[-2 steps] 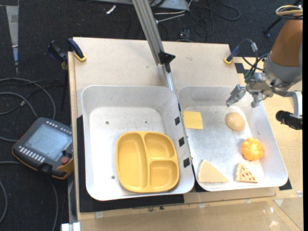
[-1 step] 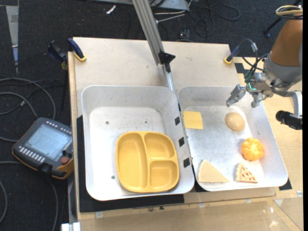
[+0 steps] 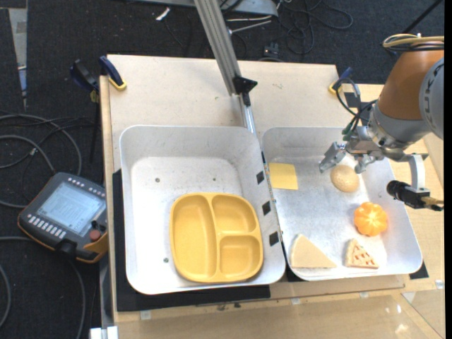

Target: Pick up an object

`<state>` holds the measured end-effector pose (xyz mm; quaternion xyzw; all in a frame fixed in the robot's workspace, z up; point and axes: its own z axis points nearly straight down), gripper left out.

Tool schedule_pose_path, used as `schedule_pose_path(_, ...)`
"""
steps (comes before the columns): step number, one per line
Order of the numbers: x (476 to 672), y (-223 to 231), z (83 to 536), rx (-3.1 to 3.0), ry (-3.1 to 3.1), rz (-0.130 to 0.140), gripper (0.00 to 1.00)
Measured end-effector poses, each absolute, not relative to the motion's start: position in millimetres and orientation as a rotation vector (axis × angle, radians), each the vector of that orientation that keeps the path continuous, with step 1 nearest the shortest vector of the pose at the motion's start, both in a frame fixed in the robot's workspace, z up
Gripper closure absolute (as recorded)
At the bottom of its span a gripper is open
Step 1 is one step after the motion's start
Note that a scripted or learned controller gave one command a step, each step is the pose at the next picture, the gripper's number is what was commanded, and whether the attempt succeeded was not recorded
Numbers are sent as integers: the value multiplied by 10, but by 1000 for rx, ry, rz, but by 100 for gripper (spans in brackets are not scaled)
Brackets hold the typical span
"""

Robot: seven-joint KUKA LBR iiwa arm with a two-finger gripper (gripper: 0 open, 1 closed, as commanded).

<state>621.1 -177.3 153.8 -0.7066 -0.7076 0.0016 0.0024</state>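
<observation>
1. Far left of the claw, off the bench, a teach pendant (image 3: pixel 65 215) lies on the dark floor.
2. Well left of the claw, the left bin (image 3: pixel 141 154) holds a yellow divided tray (image 3: pixel 215 236).
3. In the right bin (image 3: pixel 311 147), a flat yellow square (image 3: pixel 284 176) lies a little left of the claw.
4. Below and left of the claw, a pale wedge (image 3: pixel 309 253) rests by the bin's near rim.
5. The claw (image 3: pixel 345 159) is released, its fingers spread, poised just above a tan egg-shaped object (image 3: pixel 345 181) that sits directly beneath it.
6. Below and slightly right of the claw lie an orange (image 3: pixel 371 219) and a waffle-patterned wedge (image 3: pixel 361 255).
</observation>
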Motion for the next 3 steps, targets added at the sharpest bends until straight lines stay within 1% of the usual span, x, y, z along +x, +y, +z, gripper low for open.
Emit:
schedule_pose_path(1, 6234, -1780, 1061, -2226, -2228, -1, 0)
schedule_pose_path(2, 6254, -1779, 1203, -2228, -2233, -9, 100)
schedule_pose_path(3, 6315, -1774, 1644, -2222, -2228, -5, 100)
